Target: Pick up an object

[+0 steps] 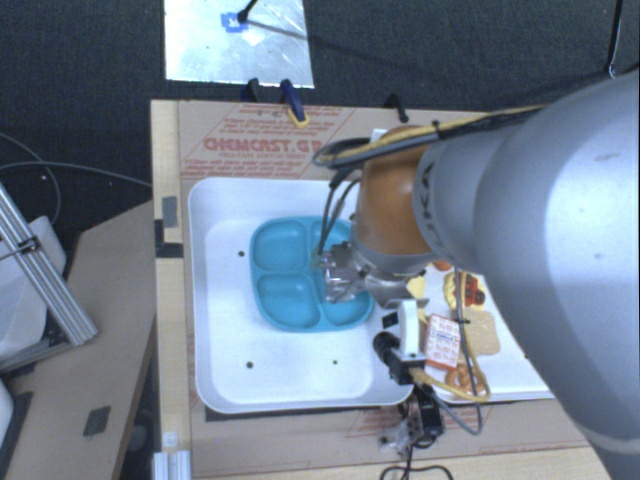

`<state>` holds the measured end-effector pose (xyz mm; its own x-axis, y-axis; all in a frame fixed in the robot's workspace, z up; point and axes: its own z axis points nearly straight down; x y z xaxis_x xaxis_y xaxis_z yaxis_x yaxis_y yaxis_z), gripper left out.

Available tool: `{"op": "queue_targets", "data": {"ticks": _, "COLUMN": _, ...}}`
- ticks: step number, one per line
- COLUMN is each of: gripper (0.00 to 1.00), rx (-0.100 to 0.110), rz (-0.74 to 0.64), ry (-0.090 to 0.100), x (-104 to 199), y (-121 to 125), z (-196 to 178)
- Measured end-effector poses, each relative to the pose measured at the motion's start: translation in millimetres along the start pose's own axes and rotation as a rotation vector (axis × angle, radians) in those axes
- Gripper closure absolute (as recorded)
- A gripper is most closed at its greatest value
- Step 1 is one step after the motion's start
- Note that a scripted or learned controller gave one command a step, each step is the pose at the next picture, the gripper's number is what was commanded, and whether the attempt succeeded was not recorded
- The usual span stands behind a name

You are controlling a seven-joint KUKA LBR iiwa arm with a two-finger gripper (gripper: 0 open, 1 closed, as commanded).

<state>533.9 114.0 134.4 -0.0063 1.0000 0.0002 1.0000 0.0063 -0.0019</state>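
Camera view: "CHEMCAST" on brown sheet (262,140) behind bins.

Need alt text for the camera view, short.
A grey arm with an orange band reaches from the right over a blue divided plate in the left white bin, its gripper at the plate's right side. The right bin holds small packaged items.

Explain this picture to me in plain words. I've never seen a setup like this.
One camera above a bench looks down at a slant. The big grey shape with the orange band is a robot arm reaching in from the right; its job is to pick something up. Its gripper hangs over a blue divided tray lying in the left white bin. I cannot tell whether it holds anything. The right bin holds a jumble of small items, red, tan and yellow, too mixed to name.
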Motion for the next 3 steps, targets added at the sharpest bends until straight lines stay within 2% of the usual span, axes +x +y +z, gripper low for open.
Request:
{"op": "queue_targets", "data": {"ticks": 1, "gripper": 1.00, "rx": -0.014, "rz": 0.010, "ry": -0.003, "x": -89.2, "y": 83.1, "z": -54.2}}
{"op": "queue_targets", "data": {"ticks": 2, "gripper": 1.00, "rx": 0.000, "rz": 0.006, "ry": 0.000, "x": -71.7, "y": 28.4, "z": -57.8}}
{"op": "queue_targets", "data": {"ticks": 3, "gripper": 1.00, "rx": -0.001, "rz": 0.002, "ry": 0.000, "x": -58.0, "y": 23.7, "z": -51.9}}
